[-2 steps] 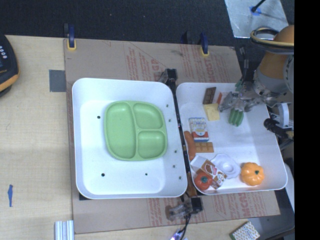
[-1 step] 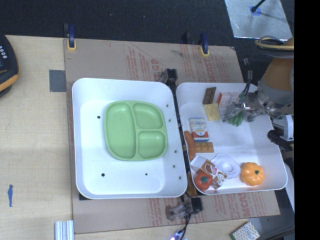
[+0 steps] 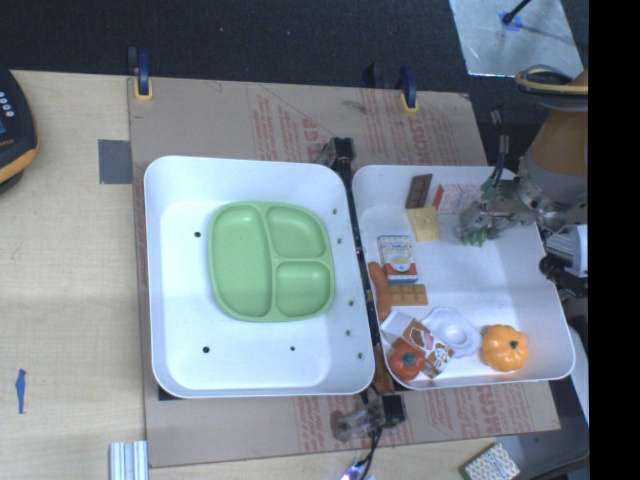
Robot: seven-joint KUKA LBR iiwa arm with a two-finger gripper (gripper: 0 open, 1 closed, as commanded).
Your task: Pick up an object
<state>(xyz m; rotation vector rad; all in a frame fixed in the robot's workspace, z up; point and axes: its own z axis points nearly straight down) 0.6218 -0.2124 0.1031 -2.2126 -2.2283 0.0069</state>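
Two bins sit on the table (image 3: pixel 80 268). Jaws (image 3: pixel 478 223) hover in the right bin (image 3: pixel 545 298), upper area; their state cannot be determined. Left of the jaws lies a yellow block (image 3: pixel 424 224); a pumpkin (image 3: pixel 504 348) lies well below them.

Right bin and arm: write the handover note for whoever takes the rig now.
Gripper: low over the top right part of the right bin, beside a small green item; whether the jaws are open or shut cannot be told.
Things: in the right bin lie an orange pumpkin, a red tomato, a small carton, a brown bar and a yellow block. The left bin holds a green divided plate.
Done: nothing visibly lifted.
Left: grasp one object and raise it.
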